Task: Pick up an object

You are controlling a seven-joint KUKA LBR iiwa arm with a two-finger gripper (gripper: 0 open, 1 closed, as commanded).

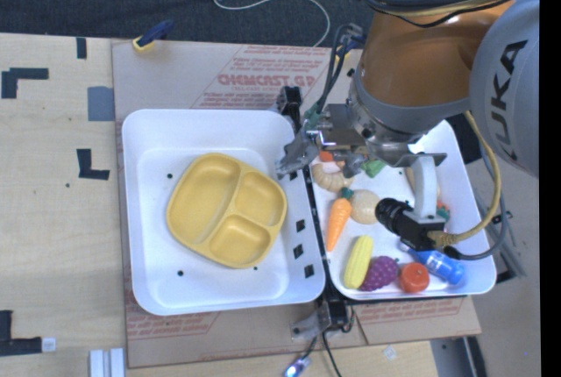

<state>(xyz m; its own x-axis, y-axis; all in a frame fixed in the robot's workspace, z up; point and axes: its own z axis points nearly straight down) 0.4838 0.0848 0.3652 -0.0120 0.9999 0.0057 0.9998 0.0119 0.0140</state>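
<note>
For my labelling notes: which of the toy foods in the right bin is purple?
The grape bunch, lying between the yellow corn and the red tomato.

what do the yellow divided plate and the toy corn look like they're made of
Yellow divided plate: likely molded plastic, matte, one even color with soft rounded compartment ridges. Toy corn: probably plastic too, slightly glossy, smooth with a uniform yellow; could be rubbery, hard to tell.

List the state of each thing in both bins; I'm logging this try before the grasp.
Yellow plate: right way up, tilted in the left bin.
Carrot: lying flat in the right bin.
Corn: lying flat.
Grapes: lying beside the corn.
Tomato: resting near the front wall.
Hand: low over the right bin.
</note>
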